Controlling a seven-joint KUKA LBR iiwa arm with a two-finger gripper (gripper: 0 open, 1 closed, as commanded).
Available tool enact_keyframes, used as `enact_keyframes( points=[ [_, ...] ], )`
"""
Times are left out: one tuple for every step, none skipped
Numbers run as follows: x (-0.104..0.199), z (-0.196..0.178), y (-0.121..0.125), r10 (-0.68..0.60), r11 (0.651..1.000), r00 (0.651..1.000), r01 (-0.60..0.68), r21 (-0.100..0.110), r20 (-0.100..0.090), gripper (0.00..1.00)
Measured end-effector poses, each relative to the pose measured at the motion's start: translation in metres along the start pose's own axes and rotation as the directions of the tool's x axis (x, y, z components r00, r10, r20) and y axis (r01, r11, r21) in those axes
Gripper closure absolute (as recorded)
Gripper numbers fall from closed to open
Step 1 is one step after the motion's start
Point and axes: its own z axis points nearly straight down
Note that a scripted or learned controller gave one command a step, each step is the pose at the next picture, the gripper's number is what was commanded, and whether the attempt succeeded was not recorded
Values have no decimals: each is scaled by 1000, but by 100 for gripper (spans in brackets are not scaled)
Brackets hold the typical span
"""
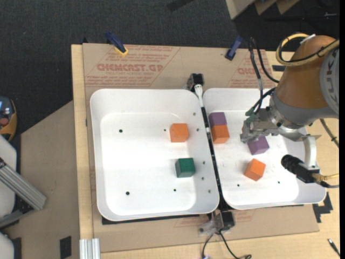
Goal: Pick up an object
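Honestly, your likeliest pick is the purple block [259, 144] in the right bin [302, 198], sitting right under the gripper [256, 132]. You can't tell from this angle whether the gripper has it or is just hovering. It looks like a small, stiff, light cube, probably wood or foam, so you'd want to squeeze two opposite flat faces square-on. Readable text: the cardboard [135, 63] under the bins says "CHEMCAST GP" in red.
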Motion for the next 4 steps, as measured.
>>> enact_keyframes(
  points=[
    [-6, -76, 45, 5, 1000, 1000, -5, -2, 4, 100],
    [22, -102, 123, 3, 1000, 1000, -3, 2, 2, 100],
    [79, -173, 135, 0, 1000, 1000, 0, 0, 0, 100],
    [163, -231, 135, -2, 1000, 1000, 2, 1, -2, 100]
  ],
)
